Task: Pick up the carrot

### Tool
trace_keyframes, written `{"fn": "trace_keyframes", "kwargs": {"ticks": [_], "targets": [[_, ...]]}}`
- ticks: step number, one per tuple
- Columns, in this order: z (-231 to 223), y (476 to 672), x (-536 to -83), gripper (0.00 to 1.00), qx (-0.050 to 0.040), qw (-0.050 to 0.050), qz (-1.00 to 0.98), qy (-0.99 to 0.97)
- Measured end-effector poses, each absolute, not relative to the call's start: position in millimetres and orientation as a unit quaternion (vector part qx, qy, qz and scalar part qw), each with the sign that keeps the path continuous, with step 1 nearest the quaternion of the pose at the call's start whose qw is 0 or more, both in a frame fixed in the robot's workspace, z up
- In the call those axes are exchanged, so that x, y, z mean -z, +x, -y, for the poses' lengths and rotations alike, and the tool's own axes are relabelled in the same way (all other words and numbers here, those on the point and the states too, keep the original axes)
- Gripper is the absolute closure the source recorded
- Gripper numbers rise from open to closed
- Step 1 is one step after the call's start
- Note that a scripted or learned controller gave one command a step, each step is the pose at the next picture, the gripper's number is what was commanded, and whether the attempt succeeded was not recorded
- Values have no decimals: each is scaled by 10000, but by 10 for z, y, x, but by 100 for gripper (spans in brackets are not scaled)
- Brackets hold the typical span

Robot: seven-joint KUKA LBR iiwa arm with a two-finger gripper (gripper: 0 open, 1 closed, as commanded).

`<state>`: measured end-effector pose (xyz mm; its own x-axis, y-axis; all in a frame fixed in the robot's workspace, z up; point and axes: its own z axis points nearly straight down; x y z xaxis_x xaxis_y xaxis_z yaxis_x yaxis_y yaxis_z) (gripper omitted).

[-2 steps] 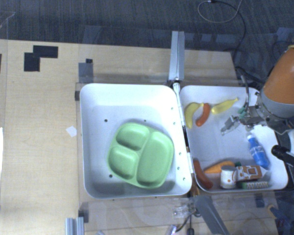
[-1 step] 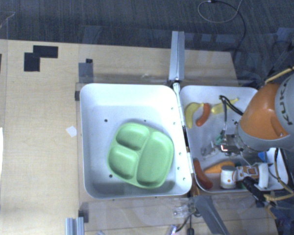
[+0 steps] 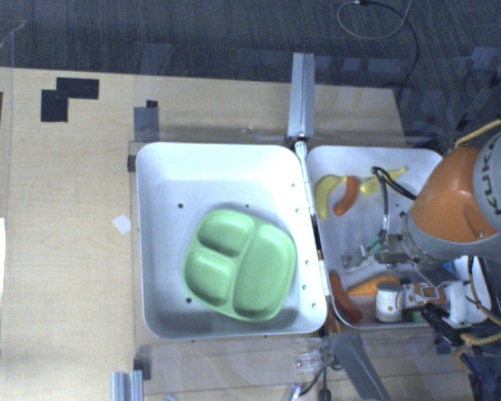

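The carrot point(image 3: 369, 288) is a short orange wedge lying flat in the right bin point(image 3: 363, 159), just below the gripper point(image 3: 382, 251) — beside a white cup point(image 3: 388, 302) and a red sausage point(image 3: 344, 298). The arm point(image 3: 461, 203) leans in from the right, wrist pointed down over the bin; I cannot tell the gripper's state.
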<state>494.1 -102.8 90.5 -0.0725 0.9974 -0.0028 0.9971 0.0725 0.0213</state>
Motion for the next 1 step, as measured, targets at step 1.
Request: {"fn": "trace_keyframes", "kwargs": {"ticks": [1], "targets": [[1170, 4939, -907, 0, -49, 91, -8525, 5226]]}}
